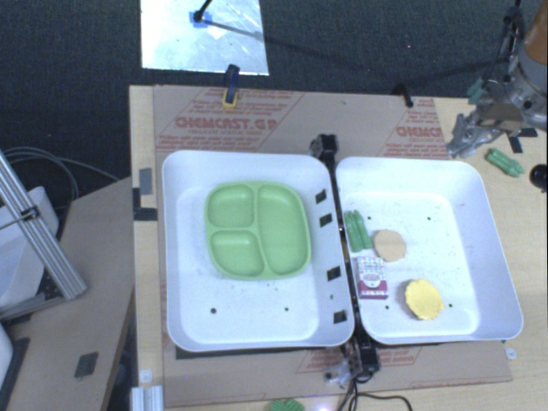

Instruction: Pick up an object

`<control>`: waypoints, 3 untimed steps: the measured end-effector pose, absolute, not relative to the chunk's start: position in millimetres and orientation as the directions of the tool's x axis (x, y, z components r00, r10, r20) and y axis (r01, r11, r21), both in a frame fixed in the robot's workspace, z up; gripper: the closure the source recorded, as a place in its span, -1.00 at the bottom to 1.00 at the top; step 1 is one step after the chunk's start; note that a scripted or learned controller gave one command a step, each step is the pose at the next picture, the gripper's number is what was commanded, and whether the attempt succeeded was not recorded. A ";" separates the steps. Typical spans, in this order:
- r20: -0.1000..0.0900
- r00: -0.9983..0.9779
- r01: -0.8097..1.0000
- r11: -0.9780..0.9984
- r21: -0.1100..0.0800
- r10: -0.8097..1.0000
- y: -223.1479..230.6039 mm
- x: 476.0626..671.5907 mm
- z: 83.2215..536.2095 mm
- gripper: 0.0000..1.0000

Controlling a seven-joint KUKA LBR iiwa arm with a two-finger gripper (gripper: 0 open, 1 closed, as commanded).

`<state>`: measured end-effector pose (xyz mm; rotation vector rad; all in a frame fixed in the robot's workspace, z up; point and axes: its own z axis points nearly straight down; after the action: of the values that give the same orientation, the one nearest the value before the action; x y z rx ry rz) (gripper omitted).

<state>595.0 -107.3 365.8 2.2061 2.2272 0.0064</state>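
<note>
The right bin [479, 229] holds a green stick-shaped item [355, 229] by its left wall. Beside it lie a tan round piece [390, 246], a red and white packet [371, 278] and a yellow round object [423, 300]. My gripper [476, 134] hangs at the upper right, just beyond the far right corner of the right bin. It is well away from all these objects, and I see nothing hanging from it.
A green divided plate [257, 229] lies in the left bin [184, 255]. A small green object [504, 163] rests on the bench right of the right bin, below the gripper. Black clips run along the seam between the bins [332, 229].
</note>
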 end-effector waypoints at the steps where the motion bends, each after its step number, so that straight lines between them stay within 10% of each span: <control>1: 0.005 -0.013 1.000 0.013 -0.012 1.000 -7.7 572.2 245.8 1.00; 3: 0.004 -0.013 1.000 0.013 0.000 1.000 154.8 565.2 190.6 1.00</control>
<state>565.2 154.8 190.6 2.2091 2.2374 0.0048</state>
